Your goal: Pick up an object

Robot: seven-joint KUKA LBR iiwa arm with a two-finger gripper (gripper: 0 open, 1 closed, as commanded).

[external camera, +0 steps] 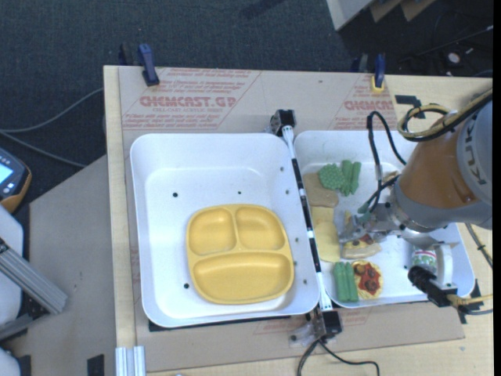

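Observation:
My gripper (358, 227) is low in the right bin (462, 276), just above a tan, sandwich-like piece (357, 250), and I cannot tell whether it touches it. A bumpy green object (342, 176) lies at the bin's far side beside a flat tan slice (318, 193). Near the front edge lie a green pod (344, 281) and a red and yellow food piece (369, 279). A small white and green can (427, 260) lies to the right under the arm.
The left bin (156, 163) holds a yellow divided plate (238, 253). A black divider rail (301, 198) runs between the two bins. Cables loop over the arm's wrist (427, 178) at the right. Blue clamps (146, 63) hold the board's far edge.

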